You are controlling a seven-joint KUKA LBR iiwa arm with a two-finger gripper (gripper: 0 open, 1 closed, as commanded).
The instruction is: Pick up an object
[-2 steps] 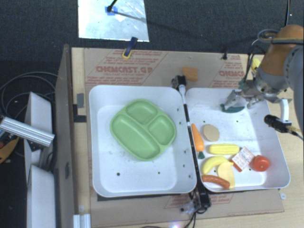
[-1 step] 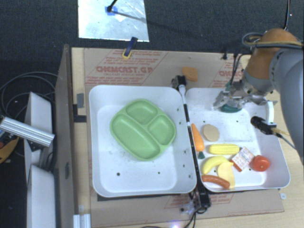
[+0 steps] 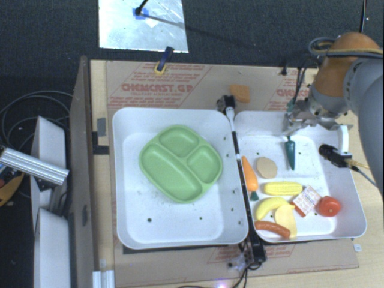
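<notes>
The end effector hangs above a teal object in the right bin.

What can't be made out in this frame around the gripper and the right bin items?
- Gripper: too small and blurred in the camera view to tell whether it grips the dark teal pointed object below it.
- Small red-and-white packet: print too small to read.
- Grey arm: cut off by the right edge.
- Yellow toy banana: partly covered by the red sausage.

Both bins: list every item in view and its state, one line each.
Green divided plate: flat in left bin.
Teal object: hanging upright beneath the hand.
Carrot: lying by the divider.
Corn: lying flat.
Banana: lying flat.
Tomato: resting near right wall.
</notes>
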